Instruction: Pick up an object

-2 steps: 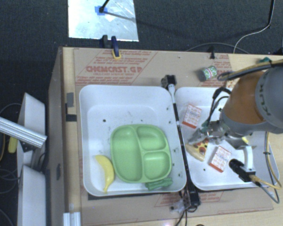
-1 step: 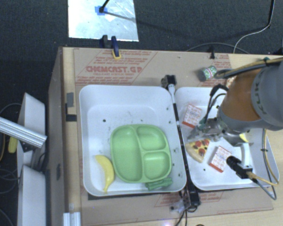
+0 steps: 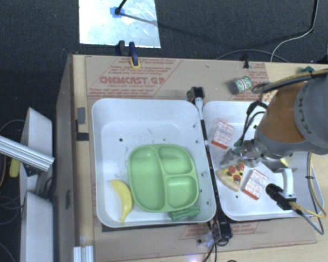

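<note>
Fingers (image 3: 233, 157) over pizza slice (image 3: 232, 174), state unclear; cartons (image 3: 222, 133) (image 3: 254, 183) flank it.

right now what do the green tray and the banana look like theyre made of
Green divided tray: likely moulded plastic, with a smooth, uniform pale green surface, rounded compartments and a soft sheen. Banana: probably a plastic toy, evenly bright yellow with no spots or bruising, though a real one can't be ruled out from this view.

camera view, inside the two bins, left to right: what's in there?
Banana → green divided plate → small red-and-white packet → pizza slice toy → second red-and-white packet. The claw hangs over the right bin, above the pizza slice.
</note>
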Tool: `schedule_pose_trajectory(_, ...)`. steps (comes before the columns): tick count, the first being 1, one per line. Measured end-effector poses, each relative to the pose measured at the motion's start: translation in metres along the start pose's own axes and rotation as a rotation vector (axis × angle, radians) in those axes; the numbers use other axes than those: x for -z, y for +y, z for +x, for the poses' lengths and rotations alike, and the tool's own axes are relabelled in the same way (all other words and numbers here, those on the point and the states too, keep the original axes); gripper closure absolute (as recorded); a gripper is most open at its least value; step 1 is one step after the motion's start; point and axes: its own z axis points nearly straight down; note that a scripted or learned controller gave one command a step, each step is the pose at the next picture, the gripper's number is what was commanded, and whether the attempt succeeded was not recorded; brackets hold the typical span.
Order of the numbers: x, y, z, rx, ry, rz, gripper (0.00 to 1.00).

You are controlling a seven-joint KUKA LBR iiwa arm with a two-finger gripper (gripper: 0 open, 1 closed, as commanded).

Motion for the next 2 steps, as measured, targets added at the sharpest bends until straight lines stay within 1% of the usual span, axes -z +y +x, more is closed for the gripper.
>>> schedule_pose_trajectory(1, -0.001, -0.021, 0.005, 0.000, 0.000, 0.002, 0.00)
schedule_pose_trajectory(2, 0.010, -0.020, 0.005, 0.001, 0.000, -0.002, 1.00)
